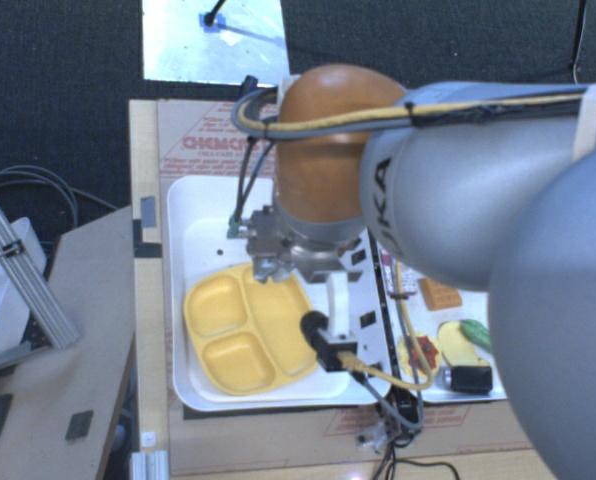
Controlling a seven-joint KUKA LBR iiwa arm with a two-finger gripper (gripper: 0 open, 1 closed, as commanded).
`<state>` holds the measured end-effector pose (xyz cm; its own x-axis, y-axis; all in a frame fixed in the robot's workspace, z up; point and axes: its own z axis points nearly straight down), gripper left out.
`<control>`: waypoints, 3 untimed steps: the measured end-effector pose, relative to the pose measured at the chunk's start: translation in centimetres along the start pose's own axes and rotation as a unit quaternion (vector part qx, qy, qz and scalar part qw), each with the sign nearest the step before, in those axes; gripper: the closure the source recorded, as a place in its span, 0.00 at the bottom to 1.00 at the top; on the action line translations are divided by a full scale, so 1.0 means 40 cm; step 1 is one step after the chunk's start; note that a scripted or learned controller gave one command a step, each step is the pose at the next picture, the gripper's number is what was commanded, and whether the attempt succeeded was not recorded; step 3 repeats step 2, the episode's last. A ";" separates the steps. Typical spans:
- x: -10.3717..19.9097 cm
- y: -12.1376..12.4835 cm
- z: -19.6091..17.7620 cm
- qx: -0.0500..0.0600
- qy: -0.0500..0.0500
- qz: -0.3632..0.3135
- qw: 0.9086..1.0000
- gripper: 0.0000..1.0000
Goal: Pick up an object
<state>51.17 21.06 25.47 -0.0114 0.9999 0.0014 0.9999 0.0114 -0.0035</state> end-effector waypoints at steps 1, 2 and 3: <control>-0.165 0.106 -0.019 -0.004 -0.001 0.007 1.000 1.00; -0.281 -0.030 -0.165 -0.003 0.000 0.007 1.000 1.00; -0.281 -0.030 -0.165 -0.003 0.000 0.007 1.000 1.00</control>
